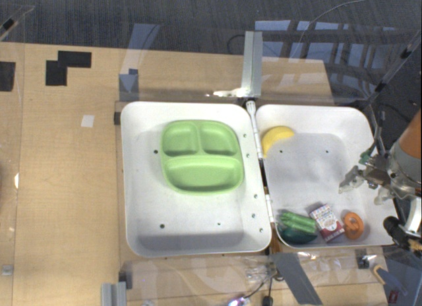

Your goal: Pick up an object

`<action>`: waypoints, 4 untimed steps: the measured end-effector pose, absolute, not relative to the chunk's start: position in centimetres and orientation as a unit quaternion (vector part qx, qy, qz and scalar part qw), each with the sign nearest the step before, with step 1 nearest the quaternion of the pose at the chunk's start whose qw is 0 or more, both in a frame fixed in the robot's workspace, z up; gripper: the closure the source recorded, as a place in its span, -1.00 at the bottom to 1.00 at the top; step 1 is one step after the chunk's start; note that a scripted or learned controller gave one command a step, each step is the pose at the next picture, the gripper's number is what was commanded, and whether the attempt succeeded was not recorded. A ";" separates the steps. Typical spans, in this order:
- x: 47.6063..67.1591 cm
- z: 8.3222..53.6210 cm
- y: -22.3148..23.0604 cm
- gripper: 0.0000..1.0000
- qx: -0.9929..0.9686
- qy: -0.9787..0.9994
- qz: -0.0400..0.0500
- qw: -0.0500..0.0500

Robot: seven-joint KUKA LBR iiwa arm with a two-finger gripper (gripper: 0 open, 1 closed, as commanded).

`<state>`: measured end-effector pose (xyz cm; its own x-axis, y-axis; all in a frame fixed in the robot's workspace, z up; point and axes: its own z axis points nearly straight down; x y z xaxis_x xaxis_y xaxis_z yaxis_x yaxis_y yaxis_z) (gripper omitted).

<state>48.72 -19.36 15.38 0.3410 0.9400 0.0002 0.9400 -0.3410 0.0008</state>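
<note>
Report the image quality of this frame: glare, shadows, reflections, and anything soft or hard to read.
Camera view: even, diffuse lighting; the white bins look bright, with soft shadows along the left bin's lower edge. Pale reflections streak the bench top, as if seen through a clear panel. The green tray is sharp. The end effector at the right edge is small and slightly soft, so its details are hard to read.

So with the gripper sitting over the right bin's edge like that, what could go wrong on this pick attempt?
1. The green item, small carton and orange item lie packed together along the right bin's near wall; the gripper may nudge a neighbour or clip the wall.
2. The yellow item sits tight in the far corner against the divider, leaving little finger room.
</note>
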 end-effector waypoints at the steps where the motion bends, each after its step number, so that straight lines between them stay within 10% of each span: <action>1: 54.2 30.4 -18.4 -1.00 0.809 0.588 0.002 0.002; 2: 50.2 20.4 -19.0 -1.00 0.819 0.573 0.001 0.001; 3: 49.5 20.2 -15.0 -1.00 0.851 0.525 0.000 0.000; 4: 49.7 21.3 -15.0 1.00 0.849 0.528 0.002 0.001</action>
<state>49.68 -14.99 21.27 0.4427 0.8967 0.0017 0.8967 -0.4427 0.0036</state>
